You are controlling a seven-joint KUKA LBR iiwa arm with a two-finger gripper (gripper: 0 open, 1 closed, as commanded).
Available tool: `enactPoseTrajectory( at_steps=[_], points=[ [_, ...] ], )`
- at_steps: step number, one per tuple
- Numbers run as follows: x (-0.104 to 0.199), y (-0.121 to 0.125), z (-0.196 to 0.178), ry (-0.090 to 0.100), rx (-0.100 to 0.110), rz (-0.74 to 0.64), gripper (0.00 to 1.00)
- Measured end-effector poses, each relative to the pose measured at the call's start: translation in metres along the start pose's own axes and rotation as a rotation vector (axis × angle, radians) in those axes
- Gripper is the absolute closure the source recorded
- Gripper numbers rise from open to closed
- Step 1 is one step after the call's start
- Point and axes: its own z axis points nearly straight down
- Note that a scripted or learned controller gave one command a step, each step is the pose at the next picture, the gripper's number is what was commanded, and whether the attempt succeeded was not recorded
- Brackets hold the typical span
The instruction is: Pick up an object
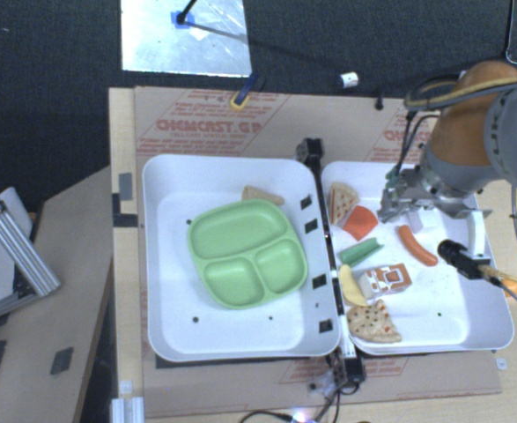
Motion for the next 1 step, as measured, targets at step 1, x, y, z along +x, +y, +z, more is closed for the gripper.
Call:
enactPoseTrajectory(
  at_steps=[1],
  points=[
    [0.0014,-0.0018,-0.0635,0.001,0.000,-0.001,1.00]
  ],
)
